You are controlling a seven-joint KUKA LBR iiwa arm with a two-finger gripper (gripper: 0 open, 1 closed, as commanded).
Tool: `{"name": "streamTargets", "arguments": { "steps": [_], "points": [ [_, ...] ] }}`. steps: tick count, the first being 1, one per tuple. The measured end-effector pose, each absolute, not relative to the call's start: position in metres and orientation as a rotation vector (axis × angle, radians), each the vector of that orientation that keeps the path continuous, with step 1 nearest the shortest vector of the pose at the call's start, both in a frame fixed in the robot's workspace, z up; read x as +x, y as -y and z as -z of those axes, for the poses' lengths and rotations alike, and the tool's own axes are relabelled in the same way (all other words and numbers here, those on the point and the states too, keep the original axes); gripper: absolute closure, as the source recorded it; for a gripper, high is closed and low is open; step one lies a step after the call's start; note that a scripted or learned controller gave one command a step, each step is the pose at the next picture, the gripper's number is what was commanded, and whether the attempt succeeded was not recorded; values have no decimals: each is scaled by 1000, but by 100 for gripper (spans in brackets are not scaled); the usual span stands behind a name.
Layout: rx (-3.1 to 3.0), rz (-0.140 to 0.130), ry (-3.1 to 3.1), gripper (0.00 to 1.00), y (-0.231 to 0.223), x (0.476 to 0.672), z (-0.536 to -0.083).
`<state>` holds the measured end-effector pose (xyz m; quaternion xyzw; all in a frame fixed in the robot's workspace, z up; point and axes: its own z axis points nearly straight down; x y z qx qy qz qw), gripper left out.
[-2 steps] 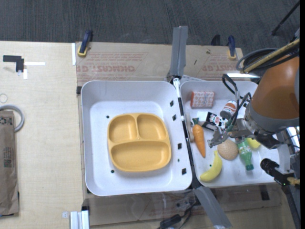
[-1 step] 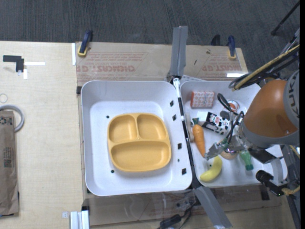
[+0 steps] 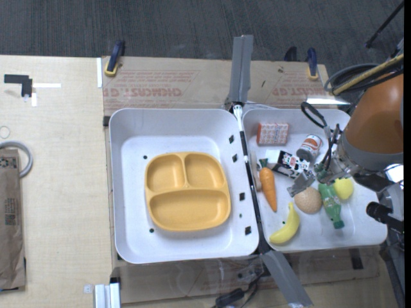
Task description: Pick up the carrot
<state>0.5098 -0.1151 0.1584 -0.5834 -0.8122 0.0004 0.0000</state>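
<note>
2 white bins on bench; carrot (image 3: 268, 188) against left wall of right bin (image 3: 379, 239), long axis running near edge to far edge, leafy end far. Gripper (image 3: 302, 183) just right of carrot, near egg (image 3: 309, 201); jaw opening impossible to tell, nothing visibly gripped.

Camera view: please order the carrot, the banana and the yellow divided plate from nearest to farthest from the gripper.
From the gripper, in the right bin:
1. Carrot, just to the gripper's left, beside the bin's left wall.
2. Banana, lower, toward the bin's near edge; only a little farther than the carrot.
3. Yellow divided plate, far left, in the other bin.
</note>
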Motion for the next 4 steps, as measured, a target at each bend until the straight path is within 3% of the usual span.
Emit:
{"name": "streamTargets", "arguments": {
  "steps": [1, 3, 4],
  "points": [
    [-1677, -1, 2656, 0, 101, 477, -91],
    [-1306, 0, 2859, 0, 99, 563, -92],
    [-1034, -1, 2967, 0, 98, 547, -92]
  ]
}}
